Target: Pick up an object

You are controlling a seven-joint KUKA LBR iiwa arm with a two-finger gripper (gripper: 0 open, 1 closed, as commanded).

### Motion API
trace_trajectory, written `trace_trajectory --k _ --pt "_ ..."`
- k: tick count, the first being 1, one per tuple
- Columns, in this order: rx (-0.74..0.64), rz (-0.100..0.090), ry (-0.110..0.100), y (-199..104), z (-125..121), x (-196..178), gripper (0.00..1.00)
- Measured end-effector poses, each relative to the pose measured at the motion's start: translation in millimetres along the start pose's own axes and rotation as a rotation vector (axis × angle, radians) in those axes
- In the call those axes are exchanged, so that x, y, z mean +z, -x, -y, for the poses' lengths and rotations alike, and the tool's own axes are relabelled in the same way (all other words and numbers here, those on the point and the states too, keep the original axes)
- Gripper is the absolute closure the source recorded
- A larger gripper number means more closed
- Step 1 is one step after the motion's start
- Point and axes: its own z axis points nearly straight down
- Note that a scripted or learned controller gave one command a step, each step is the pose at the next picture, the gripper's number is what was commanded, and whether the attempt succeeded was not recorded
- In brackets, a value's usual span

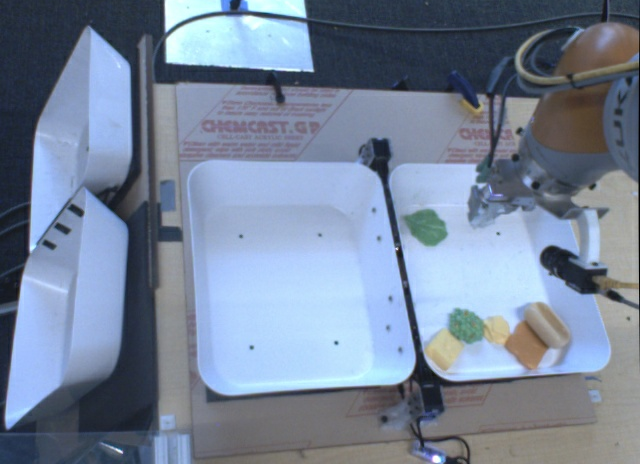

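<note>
The tool (484, 208) hangs over the right bin (470, 287), just right of a green leaf (427, 226); whether it is wide or narrow, I cannot tell. Broccoli (465, 324), cheese (445, 349) and bread (546, 324) lie near the bin's front edge.

white bins (300, 192), green leaf (427, 226), orange band (598, 52)

left bin (290, 282): floor bare, open approach
right bin (470, 272): middle open
obstacles: green leaf (427, 226) upper left; food cluster (498, 332) along lower edge
</note>
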Motion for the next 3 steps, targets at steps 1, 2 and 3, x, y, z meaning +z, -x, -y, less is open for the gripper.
trace_trajectory --k 1,2,3 --pt "-0.001 -0.001 0.000 -55.9 -14.1 -3.6 1.00" --pt "-0.001 0.000 0.000 -106.0 -16.0 -11.8 1.00" --pt "-0.001 -0.001 -0.001 -168.6 -17.9 -5.6 1.00"
